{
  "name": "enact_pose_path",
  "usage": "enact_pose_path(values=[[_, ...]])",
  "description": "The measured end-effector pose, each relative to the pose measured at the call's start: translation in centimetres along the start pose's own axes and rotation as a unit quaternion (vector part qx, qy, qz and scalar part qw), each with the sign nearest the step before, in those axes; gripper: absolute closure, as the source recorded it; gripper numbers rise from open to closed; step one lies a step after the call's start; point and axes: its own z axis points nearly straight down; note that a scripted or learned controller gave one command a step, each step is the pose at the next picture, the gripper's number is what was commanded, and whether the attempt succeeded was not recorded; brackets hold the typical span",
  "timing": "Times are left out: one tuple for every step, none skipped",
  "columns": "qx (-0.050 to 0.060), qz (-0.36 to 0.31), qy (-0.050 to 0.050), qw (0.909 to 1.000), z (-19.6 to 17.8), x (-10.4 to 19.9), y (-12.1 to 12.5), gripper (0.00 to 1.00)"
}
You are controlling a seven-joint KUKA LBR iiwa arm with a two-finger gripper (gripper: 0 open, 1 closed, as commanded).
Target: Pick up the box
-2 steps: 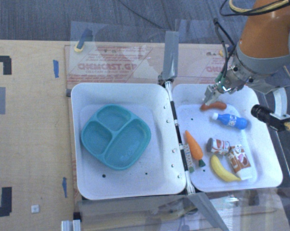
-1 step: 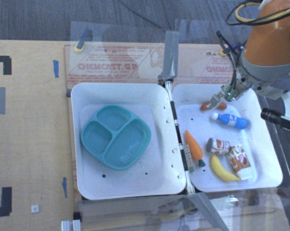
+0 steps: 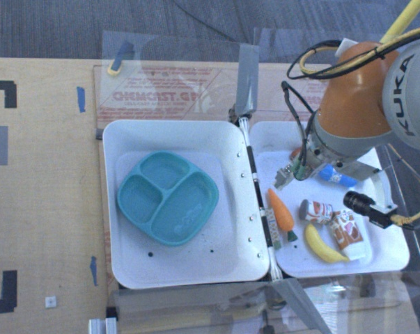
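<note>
Right bin (image 3: 394, 256): box (image 3: 349, 232) flat beside banana (image 3: 323, 245), carrot (image 3: 281, 211) at divider. Gripper (image 3: 293, 172) overhead, nearer carrot; finger opening — can't tell. Left bin (image 3: 126, 134): teal plate (image 3: 168, 197).

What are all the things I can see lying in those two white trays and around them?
Shallow white bins: two, side by side on the bench.
Teal divided plastic plate: one, left bin.
Orange toy carrot: one, right bin, by the divider.
Yellow toy banana: one, right bin, front.
Small printed box: one, white and brown, beside the banana.
Blue object: one, right bin, under the arm.
Grey and orange arm: one, gripper over the right bin.
</note>
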Motion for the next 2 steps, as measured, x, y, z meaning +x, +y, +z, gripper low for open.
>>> enact_pose_path(values=[[-0.001, -0.066, -0.001, 0.9978, -9.6, -1.7, -0.9, 1.0], [0.001, -0.083, 0.0, 0.9965, 0.0, 4.6, 3.6, 1.0]])
